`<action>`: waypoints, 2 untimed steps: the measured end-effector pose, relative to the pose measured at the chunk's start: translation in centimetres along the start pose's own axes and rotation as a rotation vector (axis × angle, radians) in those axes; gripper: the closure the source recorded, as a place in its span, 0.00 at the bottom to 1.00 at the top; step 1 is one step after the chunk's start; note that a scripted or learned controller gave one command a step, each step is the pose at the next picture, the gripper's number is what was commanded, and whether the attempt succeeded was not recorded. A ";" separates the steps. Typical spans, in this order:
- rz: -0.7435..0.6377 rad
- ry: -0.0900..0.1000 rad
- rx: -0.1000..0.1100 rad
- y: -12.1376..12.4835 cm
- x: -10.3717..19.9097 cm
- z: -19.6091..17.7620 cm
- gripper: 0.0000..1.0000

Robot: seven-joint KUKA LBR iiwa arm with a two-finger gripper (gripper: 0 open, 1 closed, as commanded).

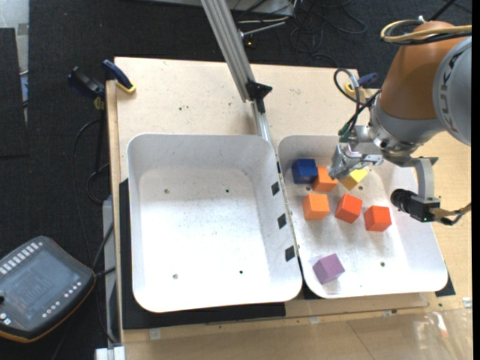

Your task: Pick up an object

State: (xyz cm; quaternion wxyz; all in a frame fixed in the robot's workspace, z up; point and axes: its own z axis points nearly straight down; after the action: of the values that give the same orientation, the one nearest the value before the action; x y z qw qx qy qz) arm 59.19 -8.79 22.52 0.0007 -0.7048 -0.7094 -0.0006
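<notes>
My gripper (346, 168) hangs low over the far part of the right bin (420, 272), reaching in from the right. A small yellow block (358, 176) peeks out right at its tip, partly hidden by it; whether it is gripped is unclear. Just left of the tip lie a blue cube (304, 170) and an orange cube (325, 178). Nearer the front sit another orange cube (316, 205) and two red-orange cubes (349, 208) (377, 217). A purple cube (328, 268) lies alone near the bin's front edge.
The left bin (202, 216) adjoins the right one along a shared raised rim. A slanted metal rail (225, 36) crosses the back of the bench. A control pendant (37, 287) lies off the bench at the lower left.
</notes>
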 end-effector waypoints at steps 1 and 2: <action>-0.002 0.000 0.001 -0.4 5.8 0.3 1.00; -0.003 0.001 0.000 -1.9 11.1 -1.2 1.00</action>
State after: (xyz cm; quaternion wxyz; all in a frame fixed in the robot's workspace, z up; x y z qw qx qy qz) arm 57.17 2.29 23.75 0.0009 -0.7038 -0.7104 -0.0010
